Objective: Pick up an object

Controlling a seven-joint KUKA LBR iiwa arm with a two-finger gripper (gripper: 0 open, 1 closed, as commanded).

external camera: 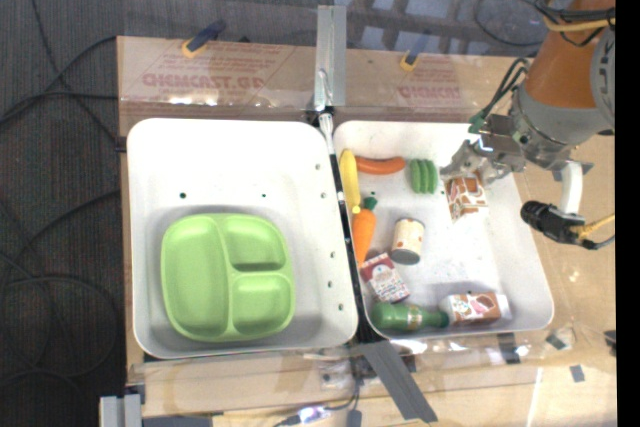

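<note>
Gripper is sitting over the right bin near its upper right corner, with a small red-and-white carton hanging right under it; looks pinched between the fingers and tilted, but I can't tell for sure; carrot, green bottle and a little can lie below; green divided plate in the left bin.

The arm at the upper right of the frame is cut off by the right edge. The gripper overlaps the top of a small carton; finger position is too blurred to tell. Printing on the carton and on the packets at lower centre-right is too small to read.
</note>
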